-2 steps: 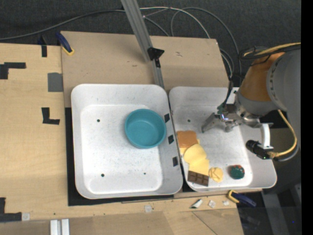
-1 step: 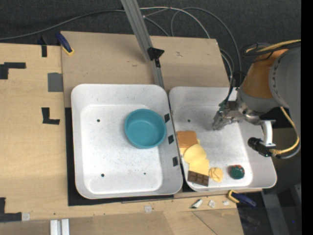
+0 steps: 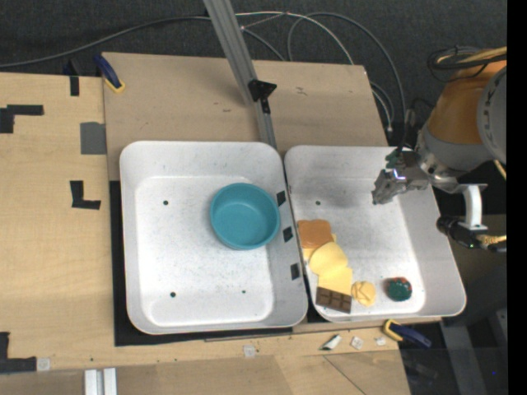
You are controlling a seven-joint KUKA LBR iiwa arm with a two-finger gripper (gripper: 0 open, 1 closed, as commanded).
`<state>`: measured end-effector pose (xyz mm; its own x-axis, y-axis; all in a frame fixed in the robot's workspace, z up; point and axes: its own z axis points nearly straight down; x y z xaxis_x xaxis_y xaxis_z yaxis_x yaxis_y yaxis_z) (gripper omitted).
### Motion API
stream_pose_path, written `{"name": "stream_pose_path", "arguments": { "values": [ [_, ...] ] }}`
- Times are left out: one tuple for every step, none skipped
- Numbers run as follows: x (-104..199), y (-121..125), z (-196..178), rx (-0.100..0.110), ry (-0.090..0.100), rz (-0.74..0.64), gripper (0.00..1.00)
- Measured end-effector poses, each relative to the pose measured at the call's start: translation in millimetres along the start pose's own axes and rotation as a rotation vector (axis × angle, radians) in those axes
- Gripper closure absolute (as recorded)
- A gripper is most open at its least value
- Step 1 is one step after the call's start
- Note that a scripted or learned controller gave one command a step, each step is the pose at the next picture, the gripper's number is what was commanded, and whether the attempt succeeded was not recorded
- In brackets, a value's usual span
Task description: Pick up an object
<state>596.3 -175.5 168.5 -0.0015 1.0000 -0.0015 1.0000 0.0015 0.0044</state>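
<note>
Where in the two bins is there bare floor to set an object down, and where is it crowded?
Left bin: bare all around the blue bowl. Right bin: bare across the upper half and middle, below the end effector. Crowded along its lower left, around the yellow pieces, and near the green object.

A robotics lab: a grey and orange arm (image 3: 461, 130) reaches over two white bins (image 3: 148, 171) set on a plywood table (image 3: 49, 138) marked with black tape (image 3: 81, 194), loose cables (image 3: 329, 31) trail behind, a metal strut (image 3: 235, 52) slants overhead, and clamps (image 3: 109, 72) grip the board's edges.
</note>
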Motion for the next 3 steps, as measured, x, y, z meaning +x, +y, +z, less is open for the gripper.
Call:
{"name": "stream_pose_path", "arguments": {
  "values": [
    [-2, 2, -63, 0.000, 0.000, 0.000, 1.00],
    [-2, 2, -29, 0.009, 0.001, 0.000, 1.00],
    [46, -11, -39, 0.006, 0.003, -0.003, 1.00]
  ]
}}
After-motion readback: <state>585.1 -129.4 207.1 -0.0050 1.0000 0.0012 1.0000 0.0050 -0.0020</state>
